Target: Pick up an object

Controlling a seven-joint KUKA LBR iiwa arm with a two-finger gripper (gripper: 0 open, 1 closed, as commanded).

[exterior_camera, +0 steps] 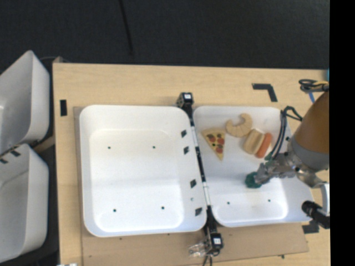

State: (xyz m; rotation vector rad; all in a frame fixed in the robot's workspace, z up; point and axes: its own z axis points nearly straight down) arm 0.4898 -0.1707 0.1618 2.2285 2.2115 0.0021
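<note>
In the right bin point(244, 209) lie a pizza slice toy point(216, 143), a tan croissant-shaped piece point(239, 125), a hot dog toy point(258, 143) and a small dark green object point(253, 180). My gripper point(262, 175) reaches in from the right and hangs low over the right bin, its tip right at the green object. The fingers touch or overlap that object, but I cannot tell whether they close on it.
The left bin point(89, 165) sits beside the right one, with a black-clipped divider point(195, 159) between them. White containers point(19, 104) stand off the bench at the far left. Cables and the orange-banded arm point(313, 132) crowd the right edge.
</note>
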